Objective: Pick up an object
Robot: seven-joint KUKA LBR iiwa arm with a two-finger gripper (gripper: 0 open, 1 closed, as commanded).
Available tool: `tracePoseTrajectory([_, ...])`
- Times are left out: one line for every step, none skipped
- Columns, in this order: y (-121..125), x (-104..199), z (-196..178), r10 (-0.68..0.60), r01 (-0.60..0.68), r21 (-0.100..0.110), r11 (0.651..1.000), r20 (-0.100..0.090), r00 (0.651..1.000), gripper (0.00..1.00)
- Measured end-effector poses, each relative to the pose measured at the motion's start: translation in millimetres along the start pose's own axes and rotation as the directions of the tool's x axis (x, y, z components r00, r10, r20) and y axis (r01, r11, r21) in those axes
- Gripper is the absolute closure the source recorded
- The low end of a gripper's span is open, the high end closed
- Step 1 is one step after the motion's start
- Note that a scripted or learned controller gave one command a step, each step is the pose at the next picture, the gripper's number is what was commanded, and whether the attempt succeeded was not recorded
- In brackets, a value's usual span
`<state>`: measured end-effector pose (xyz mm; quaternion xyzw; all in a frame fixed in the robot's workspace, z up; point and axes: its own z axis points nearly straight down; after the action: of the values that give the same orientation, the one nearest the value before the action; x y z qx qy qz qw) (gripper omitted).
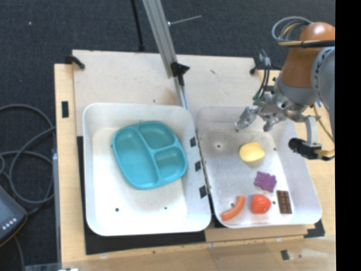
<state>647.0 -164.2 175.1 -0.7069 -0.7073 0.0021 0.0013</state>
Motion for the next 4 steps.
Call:
tracePoseTrajectory([3.0, 4.6, 44.2, -0.003, 0.003, -0.002, 1.000, 0.000, 1.000, 0.00])
tracePoseTrajectory([2.8, 3.8, 75.7, -0.001, 0.001, -0.003, 1.000, 0.001, 1.000, 0.00])
tracePoseTrajectory([4.5, 2.7, 61.6, -0.002, 0.002, -0.009, 1.000, 0.002, 1.000, 1.00])
tracePoseTrajectory([7.9, -2.0, 16.6, 0.000, 0.000, -0.011, 1.000, 0.001, 1.000, 1.00])
